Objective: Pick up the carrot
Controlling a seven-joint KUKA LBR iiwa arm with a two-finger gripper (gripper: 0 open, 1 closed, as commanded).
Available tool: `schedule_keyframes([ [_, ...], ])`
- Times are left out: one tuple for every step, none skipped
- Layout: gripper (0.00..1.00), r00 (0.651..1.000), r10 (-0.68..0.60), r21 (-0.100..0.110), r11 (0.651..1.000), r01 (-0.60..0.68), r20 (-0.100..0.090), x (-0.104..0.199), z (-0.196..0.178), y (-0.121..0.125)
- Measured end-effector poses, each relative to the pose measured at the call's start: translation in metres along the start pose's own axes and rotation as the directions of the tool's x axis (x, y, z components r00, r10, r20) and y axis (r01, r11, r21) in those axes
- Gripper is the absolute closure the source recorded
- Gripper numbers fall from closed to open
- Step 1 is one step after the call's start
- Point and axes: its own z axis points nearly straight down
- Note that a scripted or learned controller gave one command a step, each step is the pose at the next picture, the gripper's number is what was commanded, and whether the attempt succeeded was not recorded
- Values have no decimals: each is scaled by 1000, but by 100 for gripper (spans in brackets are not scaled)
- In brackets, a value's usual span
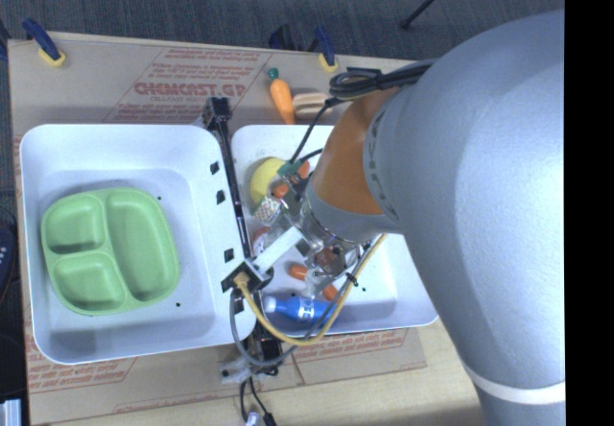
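The carrot (280,99) lies outside both bins, on the cardboard-covered desk (106,88) just behind the back rim of the right bin (414,304), its green tip pointing away from the bins and its orange body angled toward them; a pale, rounded object touches it on its right side. The arm (480,184), by contrast, is bent low into the right bin, so the gripper (288,247) hangs over the bin's clutter well apart from the carrot, which suggests this reach is aimed at the bin contents rather than at the target. Whether the jaws are released or clenched cannot be told, since the wrist and cabling hide them. Beneath the gripper sit a yellow rounded item (268,175), a blue bottle (288,307) near the front wall, and small orange pieces whose identity is unclear. A yellow cable loops across the front rim. The left bin (38,165) holds a green divided plate (110,248). In my judgement the bin's back rim and the neighbouring pale object would crowd any grasp of the carrot, and the arm's bulk blocks much of the right bin.
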Motion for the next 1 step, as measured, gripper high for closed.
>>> schedule_keyframes([
  [0, 1000, 0, 0, 1000, 0, 0, 0, 0, 0],
])
